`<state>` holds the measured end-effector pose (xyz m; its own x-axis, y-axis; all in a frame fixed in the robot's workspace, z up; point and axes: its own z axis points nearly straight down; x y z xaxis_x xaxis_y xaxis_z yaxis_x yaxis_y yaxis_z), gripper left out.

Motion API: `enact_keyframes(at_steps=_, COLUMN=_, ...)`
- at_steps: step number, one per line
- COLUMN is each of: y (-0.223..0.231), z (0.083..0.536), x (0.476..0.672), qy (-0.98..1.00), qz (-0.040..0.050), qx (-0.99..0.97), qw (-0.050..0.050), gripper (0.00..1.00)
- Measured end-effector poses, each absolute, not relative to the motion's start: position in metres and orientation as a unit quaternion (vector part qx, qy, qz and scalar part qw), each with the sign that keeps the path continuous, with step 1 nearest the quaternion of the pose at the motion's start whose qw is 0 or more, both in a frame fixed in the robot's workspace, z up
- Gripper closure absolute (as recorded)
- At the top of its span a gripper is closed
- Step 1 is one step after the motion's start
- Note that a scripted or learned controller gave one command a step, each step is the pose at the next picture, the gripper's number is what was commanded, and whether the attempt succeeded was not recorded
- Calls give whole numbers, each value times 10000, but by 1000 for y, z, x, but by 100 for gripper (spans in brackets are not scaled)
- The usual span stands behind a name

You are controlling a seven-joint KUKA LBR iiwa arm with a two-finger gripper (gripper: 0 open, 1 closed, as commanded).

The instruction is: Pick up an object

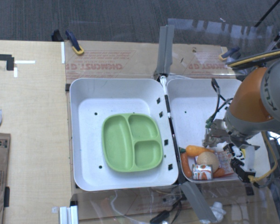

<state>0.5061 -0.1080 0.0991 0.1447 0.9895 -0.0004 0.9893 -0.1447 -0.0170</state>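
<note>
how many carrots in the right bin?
2. One carrot lies across the top of the pile; another runs along the bin's left wall beside the can. The arm may be hiding more.

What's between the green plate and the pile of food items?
The two bins' adjoining walls and a strip of bare white floor in the left bin, seen from the overhead camera, separate green plate from pile.

One fixed overhead camera looks slantwise down on both bins (84,125).
</note>
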Motion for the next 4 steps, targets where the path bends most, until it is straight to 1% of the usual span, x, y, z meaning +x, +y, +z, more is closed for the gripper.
enact_keyframes(at_steps=1, y=-94, z=109, x=504, qy=-6535, qz=26, qx=-7569, qw=32, gripper=100)
enact_keyframes(at_steps=2, y=-94, z=109, x=504, qy=-6531, qz=26, qx=-7573, qw=30, gripper=0)
enact_keyframes(at_steps=3, y=-108, z=89, x=479, qy=-7299, qz=-1, qx=-6835, qw=1, gripper=0)
enact_keyframes(at_steps=4, y=-107, z=95, x=481, qy=-7292, qz=-2, qx=-6843, qw=18, gripper=100)
